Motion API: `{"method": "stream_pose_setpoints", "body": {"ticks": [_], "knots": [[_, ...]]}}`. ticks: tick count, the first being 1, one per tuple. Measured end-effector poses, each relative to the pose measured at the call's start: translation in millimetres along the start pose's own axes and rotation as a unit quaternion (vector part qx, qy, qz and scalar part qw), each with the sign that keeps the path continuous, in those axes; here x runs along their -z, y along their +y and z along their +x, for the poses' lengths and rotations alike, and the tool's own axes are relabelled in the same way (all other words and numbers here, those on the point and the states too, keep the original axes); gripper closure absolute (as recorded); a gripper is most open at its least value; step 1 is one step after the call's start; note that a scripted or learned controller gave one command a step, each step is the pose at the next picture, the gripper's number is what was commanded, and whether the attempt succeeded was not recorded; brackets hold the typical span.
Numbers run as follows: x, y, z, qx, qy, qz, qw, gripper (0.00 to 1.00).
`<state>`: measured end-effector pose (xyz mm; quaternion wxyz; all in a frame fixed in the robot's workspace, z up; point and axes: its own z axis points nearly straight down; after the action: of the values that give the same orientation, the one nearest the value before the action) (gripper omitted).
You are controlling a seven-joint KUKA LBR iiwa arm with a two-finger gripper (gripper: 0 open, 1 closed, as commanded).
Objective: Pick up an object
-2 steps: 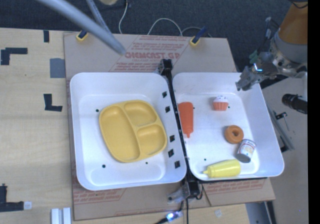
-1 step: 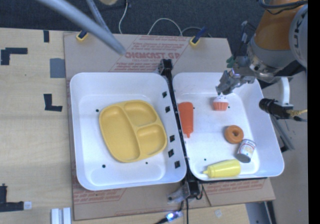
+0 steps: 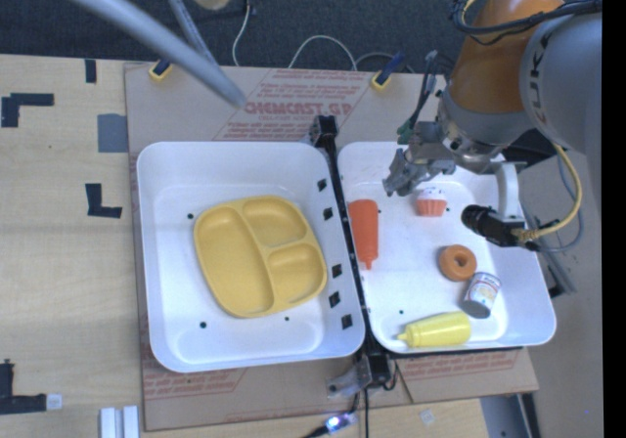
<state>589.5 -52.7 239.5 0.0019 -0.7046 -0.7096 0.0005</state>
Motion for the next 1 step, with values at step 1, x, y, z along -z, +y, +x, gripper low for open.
{"method": "stream_pose_setpoints", "body": {"ticks": [1], "knots": [[-0.4, -17.6, 53.5, 0.000, 0.000, 0.000, 1.0000, 1.00]]}}
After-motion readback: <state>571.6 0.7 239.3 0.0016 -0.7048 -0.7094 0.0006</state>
